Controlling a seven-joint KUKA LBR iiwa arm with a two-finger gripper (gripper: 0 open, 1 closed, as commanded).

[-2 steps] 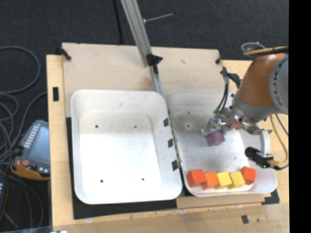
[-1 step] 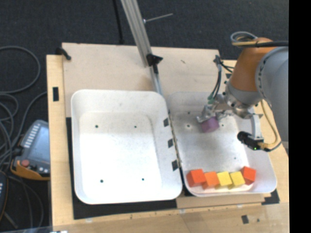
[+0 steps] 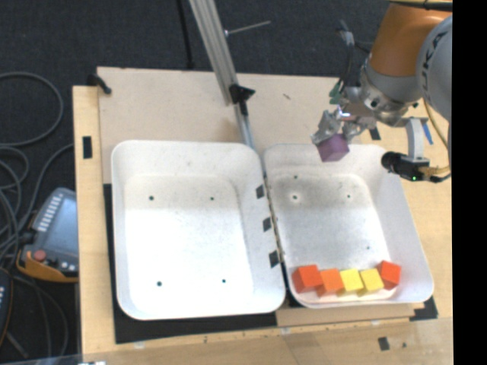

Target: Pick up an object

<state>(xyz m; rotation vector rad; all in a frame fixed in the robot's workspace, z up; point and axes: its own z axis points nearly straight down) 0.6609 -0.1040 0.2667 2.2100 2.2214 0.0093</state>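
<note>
Pinched between the gripper's (image 3: 332, 137) fingers (image 3: 326, 126) is a purple block (image 3: 332, 147), which is held clear of the bin floor above the far rim of the right bin (image 3: 396, 204), close to that bin's far-left corner. The block is seen tilted, with its lower edge overlapping the white rim in the picture; whether it touches the rim cannot be told. The fingers are closed on the block's upper part, and the grey wrist above them is joined to the orange band of the arm (image 3: 407, 29), which is brought in from the upper right.

Along the near wall of the right bin a row of small blocks is lined up, each touching the next: an orange-red block (image 3: 306, 277) at the left end, an orange block (image 3: 330, 280) beside it, then two yellow blocks (image 3: 361, 280), and a red block (image 3: 389, 273) at the right end, set slightly farther back and turned. The rest of that bin's floor is marked with dark speckling.

The left bin (image 3: 133, 204) is set just beside the right one, their rims meeting along a seam fitted with small dark clips. Both bins are carried on a pale wooden bench (image 3: 167, 101). A slanted aluminium rail (image 3: 217, 44) is mounted behind the seam between the bins. On the dark floor to the left, a control pendant (image 3: 53, 234) with an orange base is laid among loose black cables (image 3: 23, 128).
</note>
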